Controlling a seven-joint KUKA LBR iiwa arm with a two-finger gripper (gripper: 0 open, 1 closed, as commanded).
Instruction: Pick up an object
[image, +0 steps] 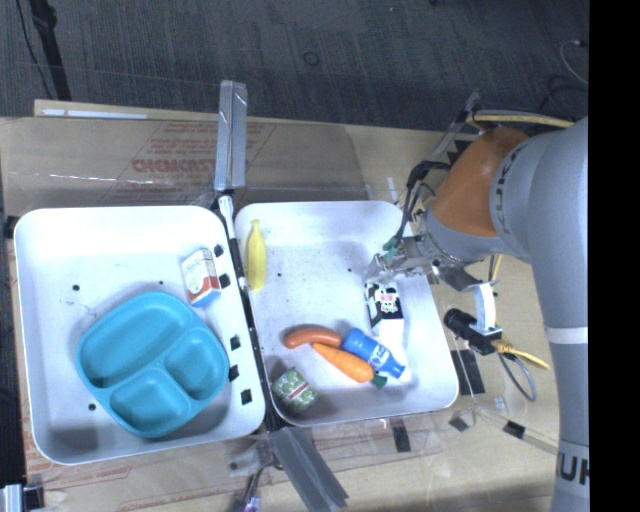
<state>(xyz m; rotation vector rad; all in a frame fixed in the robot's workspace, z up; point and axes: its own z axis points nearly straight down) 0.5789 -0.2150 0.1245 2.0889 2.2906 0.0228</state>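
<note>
Robot arm poised over the right of 2 white bins.
Jaws (390, 258): state unclear. Just below, a cow-print carton (385, 303) lies flat; likely light, stiff, best gripped across its narrow sides.

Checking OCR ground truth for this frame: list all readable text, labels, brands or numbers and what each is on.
"KU": white letters on the grey arm at the lower right, cut off by the frame edge.
Red print on the cardboard sheet behind the bins: too faint and blurred to read.
Small red-and-white carton in the left bin: print too small.
Cow-patterned carton and blue bottle in the right bin: labels unreadable.
</note>
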